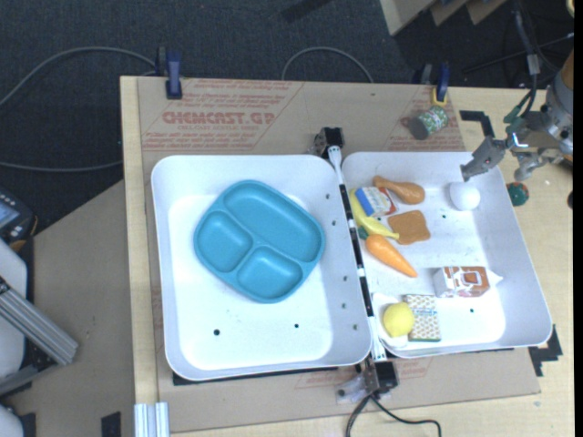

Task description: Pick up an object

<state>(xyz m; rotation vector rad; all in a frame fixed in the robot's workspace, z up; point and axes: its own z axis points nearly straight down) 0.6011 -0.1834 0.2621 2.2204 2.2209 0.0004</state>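
Lemon (pixel 397 318) ×1 nearest | carrot (pixel 392 254) ×1 | blue plate (pixel 259 240) ×1 | white ball (pixel 465 196) ×1, just below jaws (pixel 483 160) | jaws: can't tell

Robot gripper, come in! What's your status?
Gripper above right bin's far corner, holding nothing. White ball just below it. Nothing in between.

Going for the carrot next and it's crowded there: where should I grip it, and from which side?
Grip the carrot across its thick middle, coming straight down. It lies flat and slanted; the banana touches its upper end, so close crosswise nearer the tapered lower-right half.
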